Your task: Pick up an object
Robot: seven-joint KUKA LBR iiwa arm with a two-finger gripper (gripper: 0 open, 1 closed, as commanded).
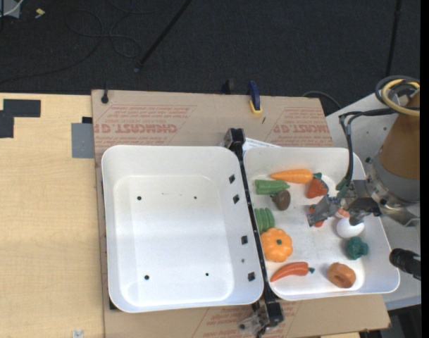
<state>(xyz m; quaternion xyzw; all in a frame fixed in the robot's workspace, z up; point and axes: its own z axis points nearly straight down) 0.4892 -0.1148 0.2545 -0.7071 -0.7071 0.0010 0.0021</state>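
Note:
The right bin holds several toy foods. An orange carrot lies at the back, with a red strawberry to its right. A green pod and a brown piece sit nearby. An orange pumpkin is at the left next to a green ridged piece. A red chili, an orange-brown lump, a dark green piece and a white egg shape fill the front right. My gripper is low in the bin's right half, just left of the egg shape.
The left bin lies beside the right one, with a black divider between them. Both rest on brown cardboard over a wooden bench. The arm's orange band and grey wrist rise at the right.

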